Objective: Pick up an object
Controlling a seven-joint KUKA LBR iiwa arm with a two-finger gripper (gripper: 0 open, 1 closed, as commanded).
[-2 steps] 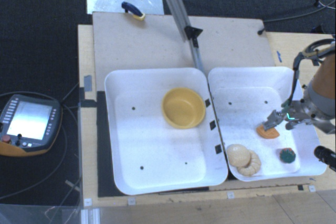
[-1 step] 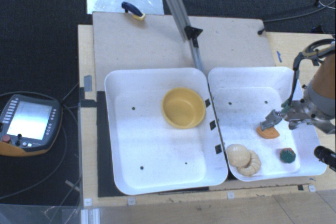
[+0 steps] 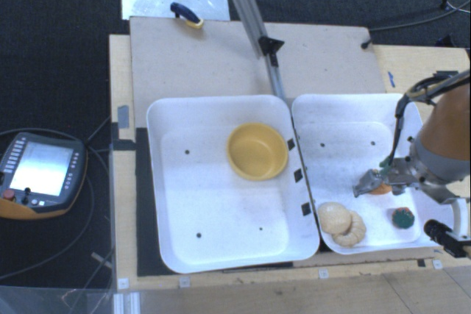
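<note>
A yellow bowl [image 3: 257, 151] sits upright in the left bin [image 3: 176, 232], near its upper right. In the right bin [image 3: 346, 121], two tan round biscuit-like pieces [image 3: 341, 223] lie overlapping at the front left, and a small dark green object [image 3: 402, 217] lies at the front right. The gripper [image 3: 378, 183] hangs low over the middle right of the right bin. A small orange object [image 3: 381, 190] peeks out right beneath it, mostly hidden by the gripper. Whether the gripper touches the orange object cannot be made out.
The grey and orange arm [image 3: 445, 136] covers the right bin's right side. A slanted metal pole [image 3: 250, 7] ends at the bins' back junction. A teach pendant [image 3: 40, 173] lies on the floor left of the bench. A blue and yellow tool [image 3: 187, 14] rests on the board behind.
</note>
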